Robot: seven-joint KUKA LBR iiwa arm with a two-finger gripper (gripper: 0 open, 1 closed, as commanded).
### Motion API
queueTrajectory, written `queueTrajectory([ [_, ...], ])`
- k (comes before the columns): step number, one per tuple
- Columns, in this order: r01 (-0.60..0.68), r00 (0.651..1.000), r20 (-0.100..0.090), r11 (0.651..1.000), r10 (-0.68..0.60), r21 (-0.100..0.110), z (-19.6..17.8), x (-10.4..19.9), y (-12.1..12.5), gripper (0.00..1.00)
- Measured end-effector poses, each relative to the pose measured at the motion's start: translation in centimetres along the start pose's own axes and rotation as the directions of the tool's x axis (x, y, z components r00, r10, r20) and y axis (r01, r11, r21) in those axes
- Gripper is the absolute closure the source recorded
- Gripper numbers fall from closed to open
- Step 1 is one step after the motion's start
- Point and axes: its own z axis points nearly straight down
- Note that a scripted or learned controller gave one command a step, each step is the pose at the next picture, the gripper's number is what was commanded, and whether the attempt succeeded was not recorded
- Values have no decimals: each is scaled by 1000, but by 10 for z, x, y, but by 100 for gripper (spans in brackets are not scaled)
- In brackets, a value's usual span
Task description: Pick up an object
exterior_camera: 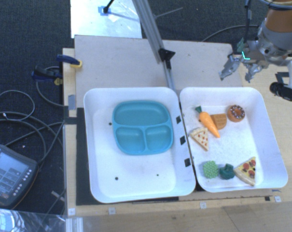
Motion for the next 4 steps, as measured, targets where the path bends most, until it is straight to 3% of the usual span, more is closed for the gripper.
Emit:
queueTrajectory([
  [3,-6,1000,-1,1000,6,5,174,-1,10,0],
  [4,-4,1000,0,1000,4,-5,158,-1,13,100],
])
